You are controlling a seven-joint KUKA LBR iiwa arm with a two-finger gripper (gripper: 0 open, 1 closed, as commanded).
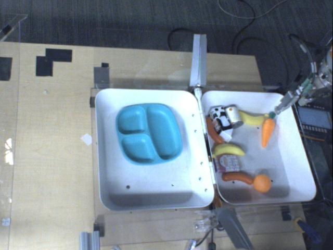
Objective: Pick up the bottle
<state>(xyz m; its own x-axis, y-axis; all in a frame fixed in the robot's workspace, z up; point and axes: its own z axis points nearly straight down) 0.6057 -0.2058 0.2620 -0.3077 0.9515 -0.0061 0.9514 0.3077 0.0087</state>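
Note:
The bottle point(225, 116) is small, white and black with a silvery end. It lies on its side at the back left of the right bin point(296, 155), touching a yellow banana point(252, 120). My gripper point(281, 105) hangs over the back right corner of that bin, its tip just above the green top of an orange carrot point(267, 132). It is well to the right of the bottle and nothing shows in its grasp.
The right bin also holds a red sausage point(214, 131), a second banana point(229, 150), a purple packet point(229, 163), another sausage point(236, 177) and an orange point(263, 184). A blue divided plate point(149, 132) lies in the left bin point(109, 186).

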